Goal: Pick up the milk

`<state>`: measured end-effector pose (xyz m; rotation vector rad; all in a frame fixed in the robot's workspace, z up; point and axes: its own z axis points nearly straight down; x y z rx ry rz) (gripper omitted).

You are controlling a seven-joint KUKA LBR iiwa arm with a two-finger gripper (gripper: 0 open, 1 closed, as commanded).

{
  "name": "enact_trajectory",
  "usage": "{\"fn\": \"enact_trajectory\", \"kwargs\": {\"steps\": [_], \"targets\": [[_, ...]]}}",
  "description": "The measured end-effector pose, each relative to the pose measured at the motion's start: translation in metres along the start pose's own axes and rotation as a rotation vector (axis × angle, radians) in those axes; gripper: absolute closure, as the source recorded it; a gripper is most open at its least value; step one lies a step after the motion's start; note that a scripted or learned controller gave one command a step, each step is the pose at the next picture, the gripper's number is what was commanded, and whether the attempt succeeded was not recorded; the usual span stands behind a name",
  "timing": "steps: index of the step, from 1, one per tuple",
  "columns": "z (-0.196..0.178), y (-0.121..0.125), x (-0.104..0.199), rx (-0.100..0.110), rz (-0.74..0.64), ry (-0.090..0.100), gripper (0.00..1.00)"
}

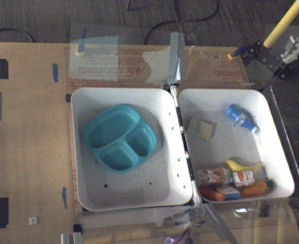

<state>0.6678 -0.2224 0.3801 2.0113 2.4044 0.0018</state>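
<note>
A small carton (214, 176) with a pink and white label lies on its side near the front edge of the right bin (273, 136); it looks like the milk. It touches a red and white can (243, 177) on its right. A yellow banana (242, 165) lies just behind the can. In front of the carton sit a red item (211, 193), a small blue and white box (231, 192) and an orange carrot (254, 189), all packed close together.
A blue bottle (239, 117) lies at the back right of the right bin, and a tan waffle-like square (200, 128) lies near its left wall. The left bin (88, 187) holds a teal divided plate (120, 136). A yellow pole (286, 18) stands at the far right.
</note>
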Motion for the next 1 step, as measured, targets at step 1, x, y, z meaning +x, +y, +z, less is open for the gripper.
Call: {"fn": "enact_trajectory", "kwargs": {"steps": [1], "targets": [[0.0509,0.0114,0.0654,0.003,-0.107,0.004,1.00]]}}
